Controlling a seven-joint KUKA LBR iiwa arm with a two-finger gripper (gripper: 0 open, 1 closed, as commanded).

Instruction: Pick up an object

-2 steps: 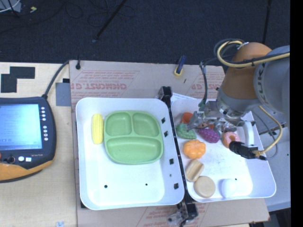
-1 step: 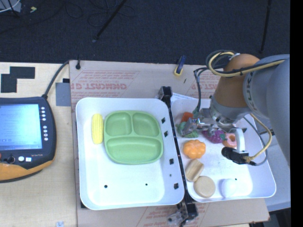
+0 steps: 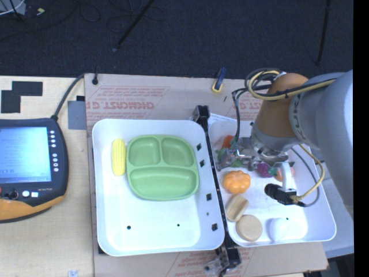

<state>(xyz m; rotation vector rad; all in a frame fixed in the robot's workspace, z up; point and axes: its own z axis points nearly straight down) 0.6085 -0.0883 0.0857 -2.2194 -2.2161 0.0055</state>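
Dark floor with loose cables lies behind a bench covered by a printed cardboard sheet [image 3: 144, 97]. A handheld control screen [image 3: 29, 160] rests at the bench's left end, well apart from the bins.

The left bin [image 3: 150, 235] holds a green divided plate [image 3: 162, 169], lying flat in the bin's upper half with its three compartments bare. A yellow corn cob [image 3: 118, 156] lies just beside the plate's left edge, parallel to the bin wall. We see open white floor across the lower half of this bin.

The right bin [image 3: 314, 224] is more crowded. An orange toy pumpkin [image 3: 236, 181] sits near the wall shared with the left bin. Below it a tan bread roll [image 3: 236, 208] lies tilted. Its lower end is close to a round tan disc [image 3: 249, 227], which sits by the front wall. A white piece [image 3: 279, 228] lies just right of the disc and is hard to make out against the bin. A purple piece [image 3: 264, 169] and other small coloured bits, too cluttered to name, lie under the wrist. Free floor remains only toward the right wall and the front right corner.

The gripper [image 3: 245, 153] hangs low in the upper left part of the right bin. It is just above the pumpkin in our view and beside the coloured bits. We cannot tell how wide it stands, nor whether it touches or holds anything.
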